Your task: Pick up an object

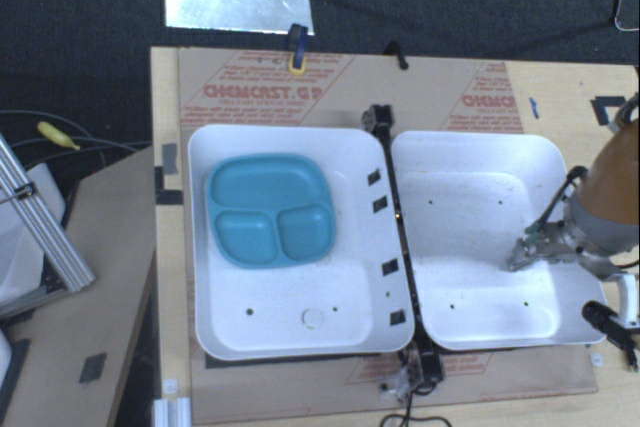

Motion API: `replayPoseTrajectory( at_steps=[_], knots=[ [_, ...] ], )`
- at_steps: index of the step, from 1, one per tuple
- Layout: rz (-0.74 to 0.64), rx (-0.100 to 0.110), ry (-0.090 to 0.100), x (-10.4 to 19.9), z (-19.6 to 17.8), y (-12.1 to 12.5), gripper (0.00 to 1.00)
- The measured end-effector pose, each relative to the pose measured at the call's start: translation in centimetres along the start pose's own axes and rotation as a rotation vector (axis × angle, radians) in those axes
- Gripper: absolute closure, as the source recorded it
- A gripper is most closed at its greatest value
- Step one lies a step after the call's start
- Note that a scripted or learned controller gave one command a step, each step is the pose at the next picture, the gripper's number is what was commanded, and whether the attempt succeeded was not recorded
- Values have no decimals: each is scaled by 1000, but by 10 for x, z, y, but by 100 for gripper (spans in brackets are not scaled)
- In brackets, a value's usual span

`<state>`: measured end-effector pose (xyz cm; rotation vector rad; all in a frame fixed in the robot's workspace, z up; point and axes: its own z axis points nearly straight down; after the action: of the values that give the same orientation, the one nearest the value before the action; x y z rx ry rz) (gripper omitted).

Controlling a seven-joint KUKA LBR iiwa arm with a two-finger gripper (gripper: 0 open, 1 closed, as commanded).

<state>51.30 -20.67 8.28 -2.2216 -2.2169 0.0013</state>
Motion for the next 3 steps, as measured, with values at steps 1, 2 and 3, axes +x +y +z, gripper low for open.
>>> replayPoseTrajectory(
  at_steps=[1,2,3],
  knots=[
    [-16,-24,-1,109,-203,23,100],
    [-16,-11,2,191,-254,-3,100],
    [-16,-7,2,277,-270,-13,100]
  ],
)
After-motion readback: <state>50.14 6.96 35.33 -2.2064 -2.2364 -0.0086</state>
